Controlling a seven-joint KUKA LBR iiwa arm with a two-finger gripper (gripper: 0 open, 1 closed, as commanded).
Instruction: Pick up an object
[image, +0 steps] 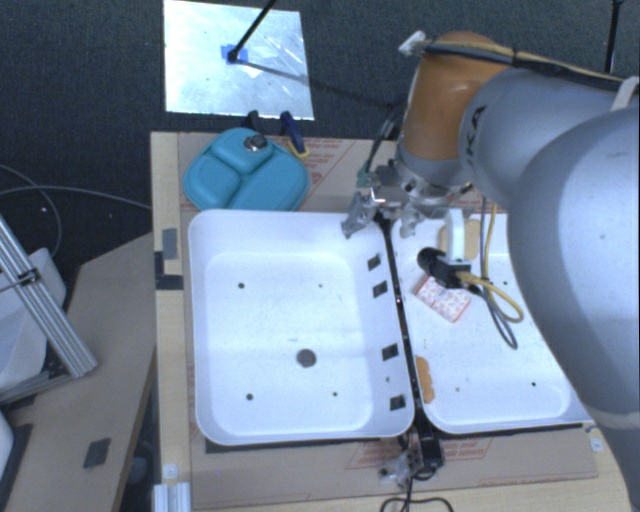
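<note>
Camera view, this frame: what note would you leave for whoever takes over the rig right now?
Gripper: open, holding nothing, over the far end of the divider between the two bins.
Things: a red-and-white patterned piece and an orange-brown piece lie in the view's right bin. A small dark round thing lies in the left bin.
Done: nothing picked up yet.
Left: choose an object, descend, grasp and lift.

Left bin (260, 310) and right bin (500, 385): smooth white plastic, faint sheen. Teal container (245, 175): glossy moulded plastic; bench board (170, 330) matt, cardboard-like. Arm shell (570, 200) smooth, satin grey.
</note>
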